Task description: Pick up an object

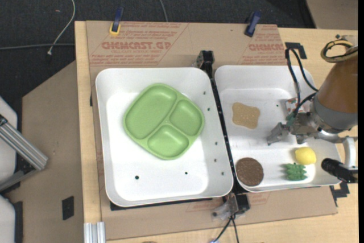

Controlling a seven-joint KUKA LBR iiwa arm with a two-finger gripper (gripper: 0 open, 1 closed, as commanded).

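The right bin [259, 79] holds a tan toast-like slice [245, 115], a round brown patty [249, 171], a yellow lemon-like piece [305, 156] and a small green leafy piece [294, 171]. My gripper [280, 134] hangs low over the bin's middle, to the right of the tan slice and up-left of the yellow piece. Nothing shows in its grasp. The orange-banded arm [338, 97] reaches in from the right and hides the bin's right side.
The left bin [114, 179] carries a green divided plate [164, 120]. Cables [293, 65] run along the arm above the right bin. Blue clamps [252, 24] sit on the bench's far edge.
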